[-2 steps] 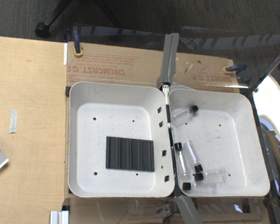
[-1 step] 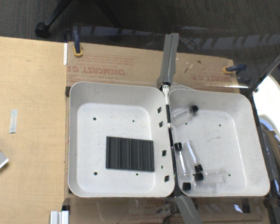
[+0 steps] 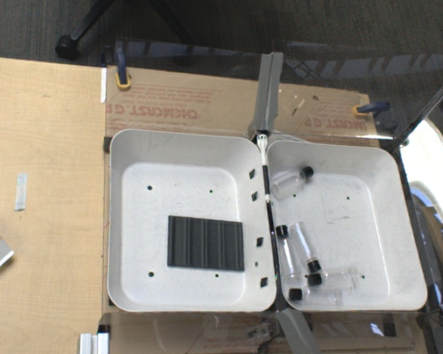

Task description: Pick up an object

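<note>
Cardboard (image 3: 211,107) lies under two white bins, with a pale wooden bench top (image 3: 42,145) on its left. The left bin (image 3: 131,166) and the right bin (image 3: 390,199) stand side by side, their inner rims touching.

In the left bin a dark ribbed panel (image 3: 206,243) lies flat on the floor, a little toward the near side; its long axis goes left to right and its ribs go across it.

In the right bin lie several clear tubes with black caps, all in the half near the left bin. The longest tube (image 3: 297,246) points from upper left to lower right. A second tube (image 3: 338,279) lies almost left to right, with its cap beside the low end of the longest one. A short tube (image 3: 291,182) lies near the far wall, its cap toward upper right.

On the bench top a small grey strip (image 3: 21,192) lies upright in the view, well apart from the bins.

The state of the pincer I cannot tell
</note>
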Robot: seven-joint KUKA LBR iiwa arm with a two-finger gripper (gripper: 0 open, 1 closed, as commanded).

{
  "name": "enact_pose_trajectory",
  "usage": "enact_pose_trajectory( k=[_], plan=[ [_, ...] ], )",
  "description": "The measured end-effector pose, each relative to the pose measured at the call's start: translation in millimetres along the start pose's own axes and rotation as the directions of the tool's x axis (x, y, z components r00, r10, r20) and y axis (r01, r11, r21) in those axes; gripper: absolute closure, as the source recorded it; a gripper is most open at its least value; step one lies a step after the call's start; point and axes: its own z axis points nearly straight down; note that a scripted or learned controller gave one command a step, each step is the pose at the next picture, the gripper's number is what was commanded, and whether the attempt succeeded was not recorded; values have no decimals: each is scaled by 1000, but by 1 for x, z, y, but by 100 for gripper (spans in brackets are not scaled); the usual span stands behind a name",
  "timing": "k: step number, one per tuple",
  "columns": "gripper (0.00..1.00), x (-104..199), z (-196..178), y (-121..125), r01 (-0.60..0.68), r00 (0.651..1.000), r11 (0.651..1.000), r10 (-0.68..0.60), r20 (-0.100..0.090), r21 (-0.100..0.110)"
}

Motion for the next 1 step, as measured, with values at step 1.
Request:
enact_pose_trajectory(
  k=[1],
  plan=[
    [0, 0, 0, 0, 0, 1000, 1000, 0, 0, 0]
  ],
)
